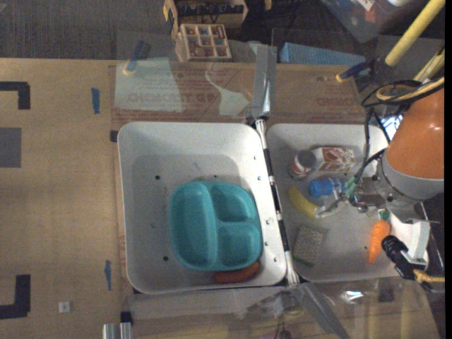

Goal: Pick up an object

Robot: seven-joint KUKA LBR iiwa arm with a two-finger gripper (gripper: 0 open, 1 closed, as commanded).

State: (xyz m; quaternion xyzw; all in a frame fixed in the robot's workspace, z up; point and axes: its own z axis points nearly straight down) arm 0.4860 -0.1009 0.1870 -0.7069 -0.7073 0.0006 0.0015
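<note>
Nearest the camera, a reddish sausage (236,275) lies against the near wall of the left bin (141,189), touching the teal tray (214,224). In the right bin (282,147) there's a grey sponge (308,244) near the front, a carrot (379,239) by the right wall, then a banana (303,203), a blue thing (324,187) and, farthest, a small carton (326,159) with a red label too blurry to read.

The gripper (347,195) sits right beside the blue thing and banana, so I'd guess it's at the reach-and-grasp step, nothing lifted yet. Can't tell how its grip stands from this angle. Next it needs to settle around one item and close.

Behind the bins, a clear sheet (185,82) shows mirrored lettering I can't make out.
</note>
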